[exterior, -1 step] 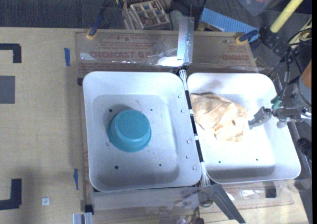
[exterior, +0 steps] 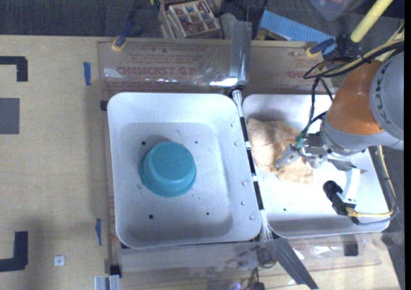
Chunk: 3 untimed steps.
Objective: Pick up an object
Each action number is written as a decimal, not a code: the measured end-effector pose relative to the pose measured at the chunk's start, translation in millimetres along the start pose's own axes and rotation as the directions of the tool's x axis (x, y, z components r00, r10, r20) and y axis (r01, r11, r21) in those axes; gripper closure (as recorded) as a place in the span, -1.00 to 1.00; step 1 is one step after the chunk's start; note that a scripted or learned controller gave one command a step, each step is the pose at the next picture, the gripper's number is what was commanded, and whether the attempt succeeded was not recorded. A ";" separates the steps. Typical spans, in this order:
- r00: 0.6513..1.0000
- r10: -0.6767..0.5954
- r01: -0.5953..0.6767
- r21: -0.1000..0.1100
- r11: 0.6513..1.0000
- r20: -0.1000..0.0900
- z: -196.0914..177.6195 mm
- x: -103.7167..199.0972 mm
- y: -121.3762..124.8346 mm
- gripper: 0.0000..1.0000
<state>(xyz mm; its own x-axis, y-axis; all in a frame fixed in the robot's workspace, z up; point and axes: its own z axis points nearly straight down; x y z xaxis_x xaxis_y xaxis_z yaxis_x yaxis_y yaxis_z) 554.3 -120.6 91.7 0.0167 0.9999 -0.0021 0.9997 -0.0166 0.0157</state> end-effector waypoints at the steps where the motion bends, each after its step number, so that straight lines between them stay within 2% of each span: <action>1: 1.000 0.004 -0.004 0.015 1.000 -0.002 -93.2 41.8 -10.2 -1.00; 2: 0.994 -0.106 0.106 0.018 0.994 -0.005 -62.8 23.4 -25.6 -1.00; 3: 0.998 -0.065 0.065 0.005 0.998 -0.004 0.9 -5.1 -6.7 -1.00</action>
<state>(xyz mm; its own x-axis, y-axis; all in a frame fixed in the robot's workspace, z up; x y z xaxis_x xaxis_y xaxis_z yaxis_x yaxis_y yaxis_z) 547.5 -125.6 90.7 -0.0483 0.9988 0.0013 0.9988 0.0482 0.0102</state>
